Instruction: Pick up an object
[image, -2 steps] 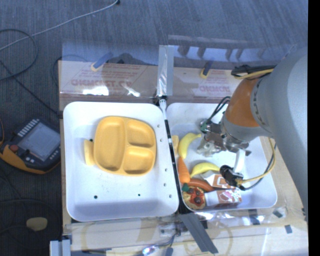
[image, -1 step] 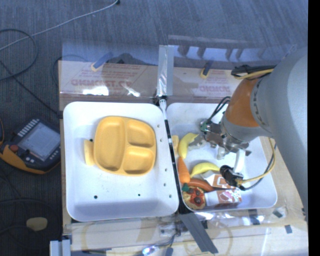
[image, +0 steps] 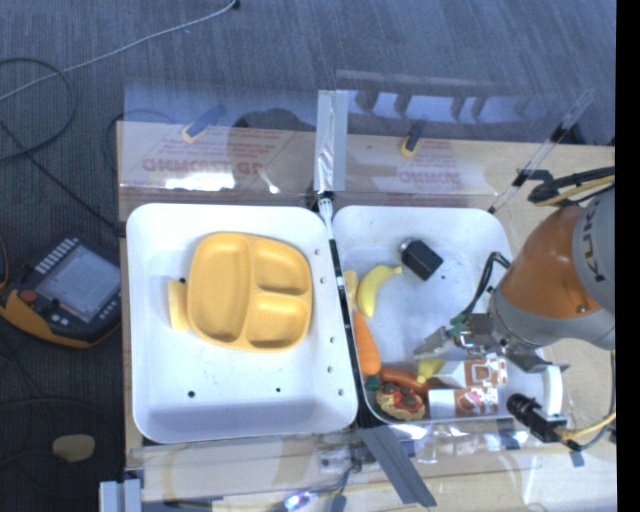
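Note:
The right bin (image: 470, 222) holds several small things: a yellow banana (image: 372, 287), a black block (image: 421, 259), an orange carrot (image: 366, 345) along the left wall, a red and brown toy food piece (image: 398, 393), a small yellow piece (image: 430, 368) and a white and orange box (image: 478, 388). My gripper (image: 447, 342) reaches in from the right and hangs low over the bin's front half, just above the small yellow piece and next to the box. I see nothing clearly held in it.
The left bin (image: 160, 400) carries a yellow divided plate (image: 248, 290). A clear plastic wall (image: 330, 150) stands behind both bins. A handheld control pad (image: 68, 290) lies on the floor at the left. The arm's orange band (image: 560, 270) overhangs the right bin's right edge.

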